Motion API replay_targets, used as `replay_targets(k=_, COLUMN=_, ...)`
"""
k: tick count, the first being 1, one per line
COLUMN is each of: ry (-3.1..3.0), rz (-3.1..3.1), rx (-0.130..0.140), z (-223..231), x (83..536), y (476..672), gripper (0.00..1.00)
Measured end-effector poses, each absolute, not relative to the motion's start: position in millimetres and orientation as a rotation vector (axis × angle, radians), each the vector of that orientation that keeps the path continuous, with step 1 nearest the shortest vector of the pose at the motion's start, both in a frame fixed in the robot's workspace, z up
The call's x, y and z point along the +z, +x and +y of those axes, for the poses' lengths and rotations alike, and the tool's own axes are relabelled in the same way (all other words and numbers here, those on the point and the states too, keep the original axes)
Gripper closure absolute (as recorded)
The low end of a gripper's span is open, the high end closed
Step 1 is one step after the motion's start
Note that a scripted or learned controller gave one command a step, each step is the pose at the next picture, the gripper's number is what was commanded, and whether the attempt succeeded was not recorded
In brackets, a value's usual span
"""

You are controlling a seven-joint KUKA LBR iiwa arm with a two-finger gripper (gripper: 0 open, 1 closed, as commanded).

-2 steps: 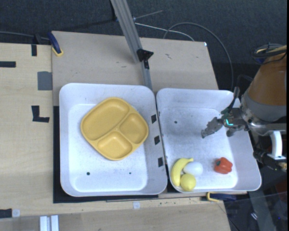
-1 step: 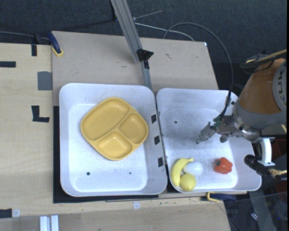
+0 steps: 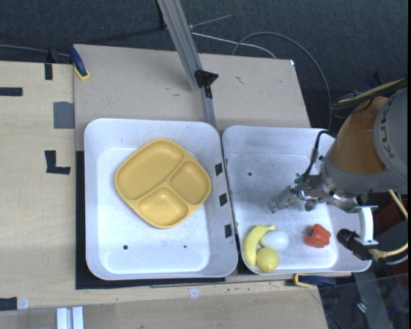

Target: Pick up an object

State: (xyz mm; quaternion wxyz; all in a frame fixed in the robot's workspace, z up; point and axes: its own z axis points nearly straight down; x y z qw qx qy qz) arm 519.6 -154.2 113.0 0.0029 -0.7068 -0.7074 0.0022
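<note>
Tan board forms the bench, which spans the frame from the left edge to the centre and bears two shallow white bins side by side. Left bin occupies the centre-left of the frame; right bin lies just beside it, toward the lower right. Grey arm, with its orange band, enters from the right edge at mid-height and reaches over the right bin. Yellow three-compartment plate lies tilted in the upper half of the left bin. Grey metal pole runs from the top of the frame down toward the seam between the bins. Pincer sits low over the middle of the right bin, its fingers pointing toward the lower left; whether they are spread or pressed together cannot be told, and nothing shows between them. Yellow banana lies in the lower left corner of the right bin, below and left of the pincer and apart from it. Yellow lemon touches the banana at the bin's lower edge. White egg-shaped object rests between banana and lemon. Red pepper lies below and right of the pincer, near it but not touching.
</note>
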Motion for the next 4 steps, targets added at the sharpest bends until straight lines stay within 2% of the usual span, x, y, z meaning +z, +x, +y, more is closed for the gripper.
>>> replay_targets(k=1, ry=-2.22, rz=-2.223, rx=0.003, z=-154, x=89, y=519.5, gripper=0.0)
replay_targets(k=2, ry=-2.219, rz=-2.223, rx=0.001, z=-154, x=99, y=519.7, gripper=1.0)
replay_targets(k=4, ry=-2.221, rz=-2.226, rx=-0.003, z=-153, x=211, y=511.7, gripper=1.0)
